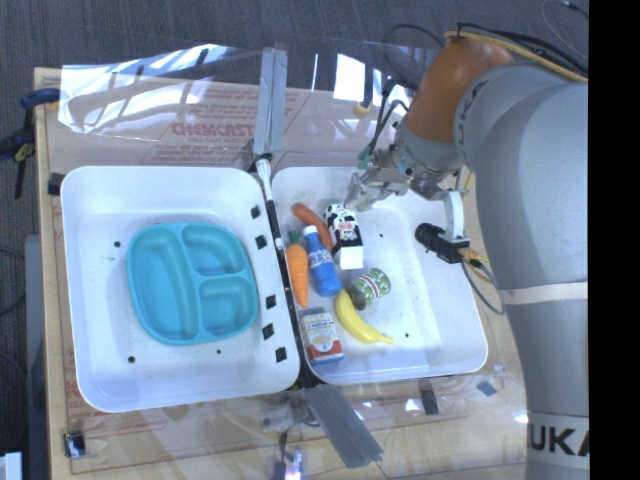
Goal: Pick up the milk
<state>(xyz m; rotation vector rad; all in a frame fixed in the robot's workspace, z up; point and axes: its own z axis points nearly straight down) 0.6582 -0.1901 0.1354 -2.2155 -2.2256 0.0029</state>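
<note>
Milk carton (345, 236) (cow-patterned) lies in the right bin (455, 328), beside the blue bottle (322, 263). My gripper (368, 190) hovers just beyond it, far side; grip state I cannot tell.

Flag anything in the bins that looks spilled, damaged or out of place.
Nothing looks spilled or broken. The right bin holds a loose jumble: milk carton, blue bottle, carrot, banana, can and juice box. The teal tray sits alone in the left bin.
</note>
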